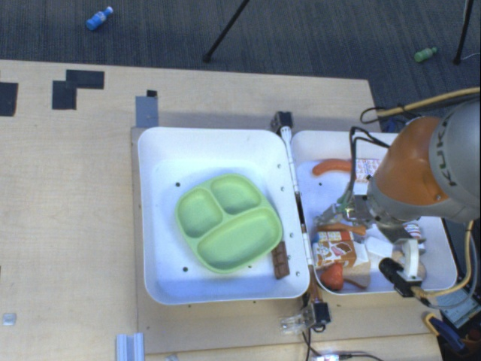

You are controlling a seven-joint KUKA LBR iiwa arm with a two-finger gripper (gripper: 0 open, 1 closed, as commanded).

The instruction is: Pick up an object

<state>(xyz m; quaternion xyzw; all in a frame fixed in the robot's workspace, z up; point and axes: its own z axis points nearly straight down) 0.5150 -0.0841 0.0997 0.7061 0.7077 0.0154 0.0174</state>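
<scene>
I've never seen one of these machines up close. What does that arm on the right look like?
The arm is thick and rounded, with a grey shell and a wide orange band above the wrist. Black cables loop beside it. Lower down sit metal parts and a white piece.

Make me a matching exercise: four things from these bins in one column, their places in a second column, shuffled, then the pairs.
Things:
1. green tray
2. brown bar
3. orange sausage
4. snack packet

Places:
A. far end of the right bin
B. middle of the left bin
C. right bin, beside the divider, under the arm's wrist
D. left bin, against the tray's near right edge

Pairs: 1-B, 2-D, 3-A, 4-C
</scene>
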